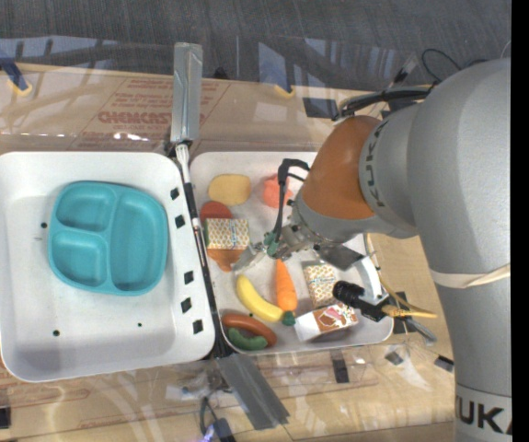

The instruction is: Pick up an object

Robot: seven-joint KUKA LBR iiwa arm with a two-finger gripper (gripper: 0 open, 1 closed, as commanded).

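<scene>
The right bin (246,166) holds several toy foods. A yellow potato-like piece (230,189) and a pink-red piece (274,191) lie at the back. A patterned snack packet (228,235) rests on a brown sausage-like piece (215,211). A banana (258,301), a carrot (285,286), a cracker packet (319,284), a small carton (328,321) and a red and green piece (247,331) fill the front. My gripper (276,245) hangs low over the bin's middle, just above the carrot's top end and right of the snack packet. The wrist hides what lies beneath it.
The left bin (11,274) holds a teal divided plate (108,236). A black divider with clips (193,247) runs between the bins. The grey arm covers the right bin's right side. A taped cardboard sheet (108,109) lies behind the bins.
</scene>
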